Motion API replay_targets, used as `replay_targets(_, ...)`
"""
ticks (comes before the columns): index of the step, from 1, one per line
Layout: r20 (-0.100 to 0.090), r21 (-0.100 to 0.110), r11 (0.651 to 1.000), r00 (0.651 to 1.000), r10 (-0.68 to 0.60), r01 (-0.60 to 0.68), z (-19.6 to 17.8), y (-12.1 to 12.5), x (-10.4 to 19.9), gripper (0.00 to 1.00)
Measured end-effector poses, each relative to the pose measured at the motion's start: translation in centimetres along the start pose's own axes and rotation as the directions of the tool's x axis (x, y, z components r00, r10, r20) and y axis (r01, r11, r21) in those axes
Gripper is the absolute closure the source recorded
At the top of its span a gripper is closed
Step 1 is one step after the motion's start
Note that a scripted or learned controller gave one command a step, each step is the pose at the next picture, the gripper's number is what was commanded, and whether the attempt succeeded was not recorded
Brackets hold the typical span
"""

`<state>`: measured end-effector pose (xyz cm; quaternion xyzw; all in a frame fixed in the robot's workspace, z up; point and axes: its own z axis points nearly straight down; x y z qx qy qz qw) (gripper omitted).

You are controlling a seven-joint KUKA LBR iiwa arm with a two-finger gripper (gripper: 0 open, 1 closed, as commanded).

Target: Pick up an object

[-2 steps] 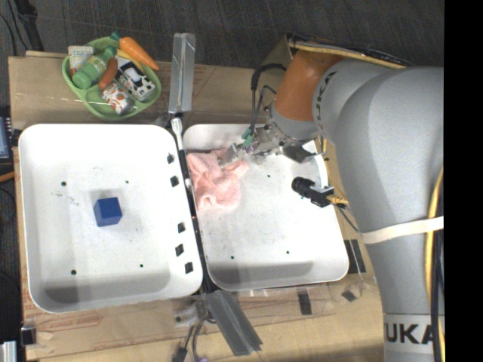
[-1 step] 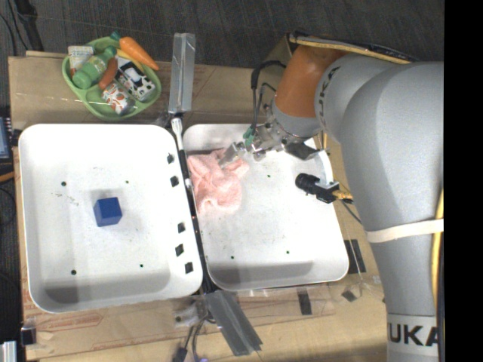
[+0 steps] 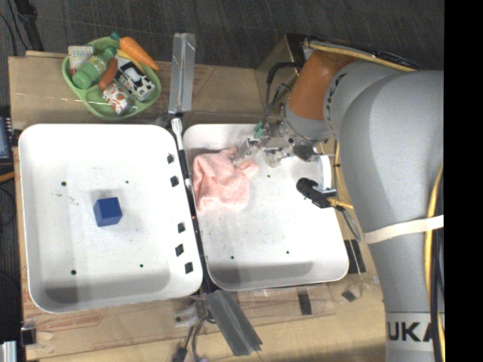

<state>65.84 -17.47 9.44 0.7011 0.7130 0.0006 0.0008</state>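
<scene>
One gripper (image 3: 249, 151) sits low in the right bin (image 3: 302, 266), at the upper right edge of a crumpled pink cloth (image 3: 220, 181); whether it grips the cloth, I cannot tell, as the tips blur into the folds. The cloth lies at about ten o'clock in that bin. The left bin (image 3: 45, 202) holds a blue cube (image 3: 108, 211) near its middle. At eleven o'clock on the bench (image 3: 30, 81), a green bowl (image 3: 75, 89) holds toy food, too small to sort. The arm (image 3: 385, 142) covers the right bin's right rim.
</scene>
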Motion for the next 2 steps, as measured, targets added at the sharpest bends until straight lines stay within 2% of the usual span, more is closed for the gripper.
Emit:
replay_targets(1, 0.0, 0.003, 0.98, 0.98, -0.201, 0.201, 0.14, -0.02, 7.5, 0.0)
replay_targets(2, 0.0, 0.004, 0.97, 0.97, -0.244, 0.244, 0.12, 0.0, 7.7, 0.0)
